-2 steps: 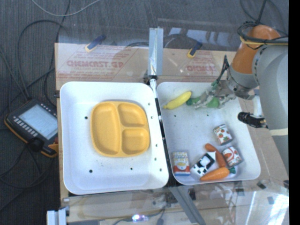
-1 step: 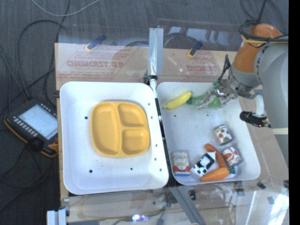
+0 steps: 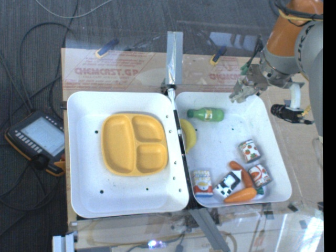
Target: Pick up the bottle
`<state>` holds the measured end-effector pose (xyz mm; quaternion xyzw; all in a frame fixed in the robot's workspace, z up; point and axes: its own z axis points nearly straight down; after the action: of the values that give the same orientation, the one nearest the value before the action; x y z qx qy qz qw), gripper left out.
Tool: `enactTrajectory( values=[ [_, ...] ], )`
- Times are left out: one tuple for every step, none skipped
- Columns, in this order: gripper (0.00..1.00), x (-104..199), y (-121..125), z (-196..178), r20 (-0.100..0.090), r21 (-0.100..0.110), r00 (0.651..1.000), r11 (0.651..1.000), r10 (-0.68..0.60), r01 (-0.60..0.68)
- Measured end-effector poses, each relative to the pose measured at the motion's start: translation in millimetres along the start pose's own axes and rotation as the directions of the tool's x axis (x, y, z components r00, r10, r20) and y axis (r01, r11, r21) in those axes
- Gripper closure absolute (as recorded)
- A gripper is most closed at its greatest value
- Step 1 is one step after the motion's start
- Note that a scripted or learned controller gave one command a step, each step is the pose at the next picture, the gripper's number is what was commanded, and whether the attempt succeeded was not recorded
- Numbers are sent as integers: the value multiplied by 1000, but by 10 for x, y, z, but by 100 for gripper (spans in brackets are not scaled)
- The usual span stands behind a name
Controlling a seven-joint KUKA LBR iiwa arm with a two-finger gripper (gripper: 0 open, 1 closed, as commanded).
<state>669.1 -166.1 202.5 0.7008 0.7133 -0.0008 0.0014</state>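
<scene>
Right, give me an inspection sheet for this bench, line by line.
Surface: two white bins side by side, left bin, right bin.
Job's things: green bottle lying on its side near the right bin's far edge, ungripped.
Clutter: yellow tray in left bin; banana, three cans, carrot, black-and-white toy in right bin.
Gripper: gripper above the right bin's far right corner, apart from the bottle.
Cables: black cables on the floor, left.
Surroundings: pendant on the floor, left of the bench.
</scene>
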Motion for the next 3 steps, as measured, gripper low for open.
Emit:
enactTrajectory(
  values=[
    [100, 633, 5, -79, -2, 3, 994, 994, 108, -108],
    [0, 625, 3, -79, 0, 3, 994, 994, 109, -109],
    [0, 590, 2, 981, -1, 1, 998, 998, 62, -62]
  ],
)
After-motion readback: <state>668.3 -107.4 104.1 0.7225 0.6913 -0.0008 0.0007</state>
